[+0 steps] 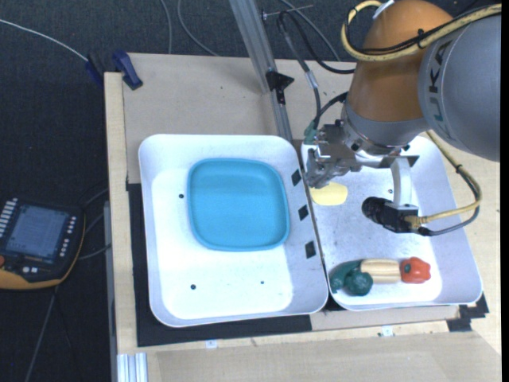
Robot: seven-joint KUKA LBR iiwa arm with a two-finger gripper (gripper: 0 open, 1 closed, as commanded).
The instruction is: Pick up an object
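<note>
Nearest the camera, well below the claw (324,168), three small things lie in a row along the near wall of the right bin (461,249): a dark green lump (351,280) at the left, a tan, roll-shaped piece (380,270) touching it in the middle, and a red piece (414,270) at the right end. A little farther in, to the claw's lower right, a black fitting (386,213) with a yellow hose hangs over the bin floor.

Just beneath the claw lies a pale yellow object (330,193) on the right bin's floor, close to the wall shared with the left bin (159,213); the claw's tips stand right over its upper edge, but whether they touch it cannot be told, nor whether the claw is open or closed, since the metal parts blur together there.

To the claw's left, in the left bin, rests a blue square tray (237,204), well apart from the claw.

Above the claw rises the arm's orange band (394,54) and grey body (473,78). Beyond, on the bench (199,94), a grey metal post (254,38) slants upward, and a blue clip (127,68) sits at the far left corner.
</note>
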